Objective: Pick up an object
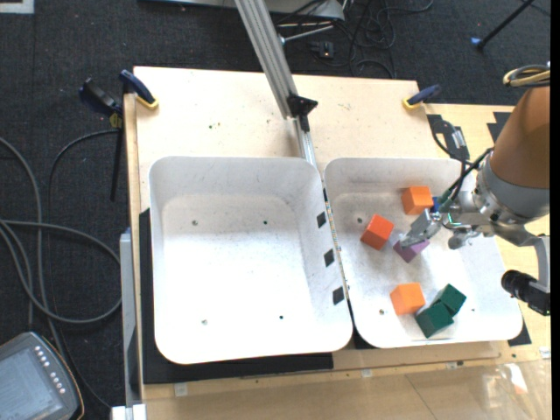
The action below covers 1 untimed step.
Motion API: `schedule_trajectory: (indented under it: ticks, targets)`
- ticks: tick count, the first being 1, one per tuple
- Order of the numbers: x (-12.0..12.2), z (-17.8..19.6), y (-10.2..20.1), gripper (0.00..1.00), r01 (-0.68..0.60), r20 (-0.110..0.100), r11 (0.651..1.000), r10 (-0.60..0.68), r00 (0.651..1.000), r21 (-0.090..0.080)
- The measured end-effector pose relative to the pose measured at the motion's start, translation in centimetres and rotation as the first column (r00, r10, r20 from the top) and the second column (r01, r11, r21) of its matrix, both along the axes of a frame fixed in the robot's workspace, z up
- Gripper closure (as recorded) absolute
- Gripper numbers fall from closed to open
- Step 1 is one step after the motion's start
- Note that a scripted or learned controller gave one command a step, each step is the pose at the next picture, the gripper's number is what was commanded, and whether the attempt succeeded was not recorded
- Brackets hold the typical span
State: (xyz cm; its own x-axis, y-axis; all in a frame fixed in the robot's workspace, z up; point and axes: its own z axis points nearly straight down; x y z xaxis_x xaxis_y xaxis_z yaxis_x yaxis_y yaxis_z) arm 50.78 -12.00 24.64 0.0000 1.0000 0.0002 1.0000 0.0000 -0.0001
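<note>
The gripper (418,233) reaches in from the right over the right bin (490,326), its tip down at a small purple block (409,249); whether it is open or closed on that block cannot be told. Close around it lie an orange-red cube (378,232) and an orange cube (416,199). Nearer the front rim, another orange cube (407,298) sits beside two touching green blocks (441,311).

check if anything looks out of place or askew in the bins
Nothing looks spilled or damaged. The small blocks all lie in the right white bin; the two dark green blocks sit huddled at its near corner. The gripper is beside the purple block.
</note>
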Motion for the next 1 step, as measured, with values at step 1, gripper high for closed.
schedule_trajectory:
  ticks: [1]
  targets:
    - [0.2, -5.79, -0.87, 0.0, 0.002, -0.006, 1.0, -0.002, 1.0, 0.0]
